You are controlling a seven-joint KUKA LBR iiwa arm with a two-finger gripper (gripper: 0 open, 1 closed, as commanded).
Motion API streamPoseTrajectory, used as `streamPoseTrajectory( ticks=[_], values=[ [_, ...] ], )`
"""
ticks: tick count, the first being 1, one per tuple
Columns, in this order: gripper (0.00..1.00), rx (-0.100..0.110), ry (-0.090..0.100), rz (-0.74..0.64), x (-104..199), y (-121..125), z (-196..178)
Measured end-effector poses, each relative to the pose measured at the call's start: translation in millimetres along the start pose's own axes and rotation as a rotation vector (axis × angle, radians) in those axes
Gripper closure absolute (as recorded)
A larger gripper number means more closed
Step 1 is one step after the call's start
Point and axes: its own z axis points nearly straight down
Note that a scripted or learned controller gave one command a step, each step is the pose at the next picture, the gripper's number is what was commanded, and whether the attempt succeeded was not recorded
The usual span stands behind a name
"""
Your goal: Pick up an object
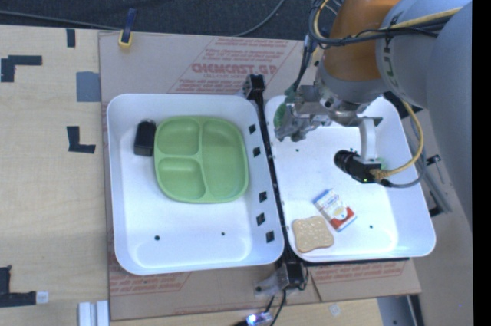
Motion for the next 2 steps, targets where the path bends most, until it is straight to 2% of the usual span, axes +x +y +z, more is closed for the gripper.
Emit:
streamPoseTrajectory(
  ticks=[1, 2],
  values=[
    [1.00, 0.001, 0.000, 0.000, 49.1, -26.7, 3.1],
    [1.00, -0.001, 0.000, -0.001, 95.7, -32.4, 1.0]
  ],
)
